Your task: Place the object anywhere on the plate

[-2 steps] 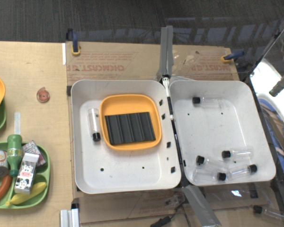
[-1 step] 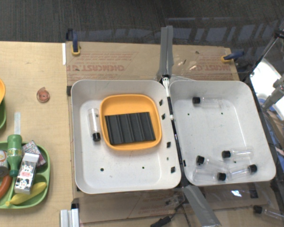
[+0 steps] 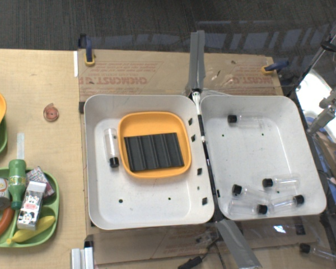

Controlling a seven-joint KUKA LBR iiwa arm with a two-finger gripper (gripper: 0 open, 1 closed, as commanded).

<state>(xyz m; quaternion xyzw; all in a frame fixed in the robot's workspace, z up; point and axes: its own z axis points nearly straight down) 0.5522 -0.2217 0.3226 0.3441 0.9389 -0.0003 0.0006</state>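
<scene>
Camera view had the clear vial [image 3: 110, 142] lying flat on the floor of the left bin [image 3: 151, 209], and what a spot: just beside the left rim of the orange plate [image 3: 154, 120], close enough that I could not tell whether the two touched, but plainly not on it. Its long axis ran up and down the frame, nearly parallel to that side of the plate, with the black cap [image 3: 113, 162] pointing at the lower edge of the picture and the transparent closed end pointing up. The plate sat in the upper middle of the left bin, with a dark ribbed insert [image 3: 154, 152] lying across its centre, ridges running top to bottom. Over in the right bin [image 3: 252, 150] more black-capped vials were scattered: one [image 3: 243, 120] near the upper left of that bin, lying roughly left to right with its cap to the left, and a loose cluster [image 3: 277, 195] down in the lower right corner, pointing every which way. Both bins rested on a cardboard sheet [image 3: 140, 74], pinned by clamps [image 3: 88, 55] along its top edge. At the far right edge some grey hardware [image 3: 330, 105] stood outside the bins, well apart from the vial and the plate; what it was, I could not tell. Lower left of the frame, a green tray [image 3: 45, 228] held toy food.
</scene>
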